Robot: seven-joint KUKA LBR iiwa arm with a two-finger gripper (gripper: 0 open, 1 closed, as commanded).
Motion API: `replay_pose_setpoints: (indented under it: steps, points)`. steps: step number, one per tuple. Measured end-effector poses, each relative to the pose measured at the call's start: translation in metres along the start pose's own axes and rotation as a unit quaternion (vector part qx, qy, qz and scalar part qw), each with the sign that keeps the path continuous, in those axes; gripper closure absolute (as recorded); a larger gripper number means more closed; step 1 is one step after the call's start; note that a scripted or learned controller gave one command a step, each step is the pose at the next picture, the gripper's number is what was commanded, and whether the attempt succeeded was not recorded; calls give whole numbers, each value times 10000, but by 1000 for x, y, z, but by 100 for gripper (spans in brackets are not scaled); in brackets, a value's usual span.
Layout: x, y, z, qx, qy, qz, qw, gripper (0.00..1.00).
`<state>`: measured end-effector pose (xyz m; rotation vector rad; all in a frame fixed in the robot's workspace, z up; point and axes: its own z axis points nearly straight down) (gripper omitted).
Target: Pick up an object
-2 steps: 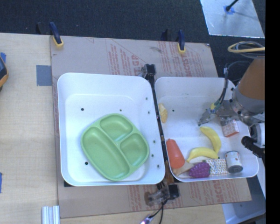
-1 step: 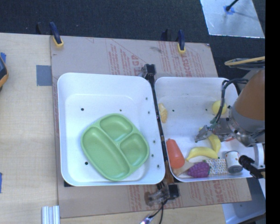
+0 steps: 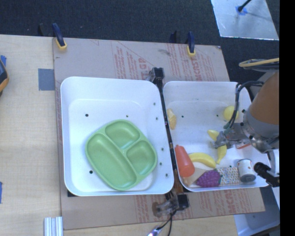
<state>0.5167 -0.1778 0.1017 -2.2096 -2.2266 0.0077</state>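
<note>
Along the bottom edge of the right bin (image 3: 201, 90) lies a crowded row: an orange carrot-like toy (image 3: 184, 161) at the lower left corner, a purple bunch of grapes (image 3: 209, 178) beside it, a speckled flat piece (image 3: 229, 175) and a small white cylinder (image 3: 245, 169) toward the lower right. Just above them a curved yellow banana (image 3: 202, 158) rests on the bin floor, with another small yellow piece (image 3: 221, 154) close to its right. The gripper (image 3: 225, 139) sits low over this yellow cluster at the right of the frame, the grey arm (image 3: 265, 114) coming in from the right edge; whether it is open, closed or holding anything cannot be told, since its tip is small and blends into the pieces beneath it. A small yellow item (image 3: 213, 133) lies at or just beside that tip, and contact cannot be judged. Further up, a yellow lemon-like shape (image 3: 229, 113) lies near the right wall and a pale yellow slice (image 3: 171, 119) leans by the left wall. In the left bin (image 3: 69, 132) a green divided plate (image 3: 120, 154) lies flat, tilted diagonally in the lower half. The likeliest target is the small yellow item under the tip: it looks like light, hard, smooth toy plastic, so it should be stiff but slippery and prone to rolling or squirting out; a grip across its narrow middle, square to its length, seems the safest hold, and crowding neighbours may get nudged
</note>
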Motion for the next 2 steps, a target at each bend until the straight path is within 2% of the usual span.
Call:
replay_pose_setpoints:
  steps: [1, 2]
  points:
    - [73, 34, 10, -19, 0, 4, 10000, 100]
    - [136, -6, -90, -16, 5, 13, 10000, 100]
